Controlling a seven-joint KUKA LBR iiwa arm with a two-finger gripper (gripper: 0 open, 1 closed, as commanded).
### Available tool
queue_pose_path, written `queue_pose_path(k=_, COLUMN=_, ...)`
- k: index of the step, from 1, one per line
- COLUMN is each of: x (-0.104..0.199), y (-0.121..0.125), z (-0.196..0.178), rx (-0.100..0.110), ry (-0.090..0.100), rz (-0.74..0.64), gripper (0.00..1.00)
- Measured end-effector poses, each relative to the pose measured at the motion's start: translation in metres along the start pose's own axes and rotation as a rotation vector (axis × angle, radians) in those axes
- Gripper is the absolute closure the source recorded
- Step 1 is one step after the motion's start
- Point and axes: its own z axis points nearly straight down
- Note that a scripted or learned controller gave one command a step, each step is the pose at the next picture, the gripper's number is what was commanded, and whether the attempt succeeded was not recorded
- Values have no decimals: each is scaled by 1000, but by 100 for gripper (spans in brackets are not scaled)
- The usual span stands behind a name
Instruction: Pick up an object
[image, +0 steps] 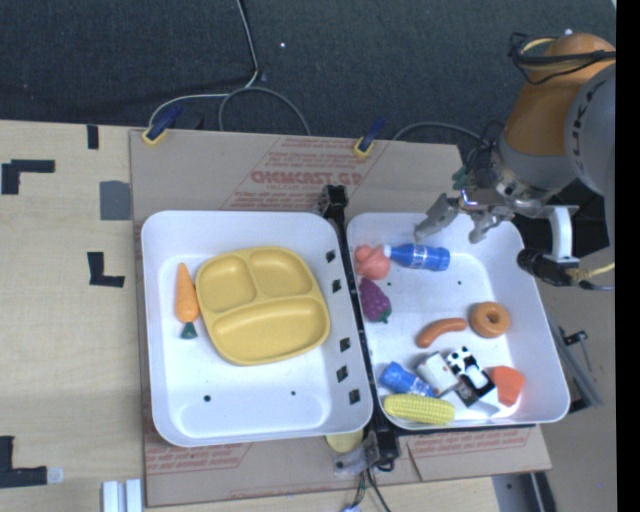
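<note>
- Progress: nothing is seen to be lifted; every item is seen lying on a bin floor, so the pick is judged not yet made, with descent, closing and lifting left to do.
- Claw (462, 218): held above the far edge of the right bin (535, 330), fingers spread apart with open space between them; nothing is gripped.
- Blue bottle (420, 257): the nearest item, just below and to the left of the claw, not touched by it; judged the likeliest target. Its long axis is laid nearly level across the view, with the white end turned toward the claw's side and the other end toward the bin divider.
- Pink toy (372, 262): touching or just beside the bottle's far end, further left of the claw.
- Purple fruit (376, 299): below the pink toy, well left of and nearer the camera than the claw.
- Sausage (441, 331) and doughnut (490, 319): side by side, well below the claw, near the bin's middle.
- Corn cob (419, 408), black-and-white block (460, 371), small blue item (398, 377), orange-red piece (507, 384): clustered at the near edge, farthest from the claw within this bin.
- Left bin (180, 400): well to the claw's left; a yellow divided tray (263, 304) and a carrot (185, 297) are held in it, the carrot lying just beside the tray.
</note>
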Motion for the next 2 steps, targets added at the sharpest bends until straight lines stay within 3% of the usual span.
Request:
queue_pose_path(k=1, x=45, y=4, z=138, rx=7, ry=-3, rz=-2, gripper=0)
queue_pose_path(k=2, x=44, y=6, z=122, rx=2, ry=-1, rz=0, gripper=100)
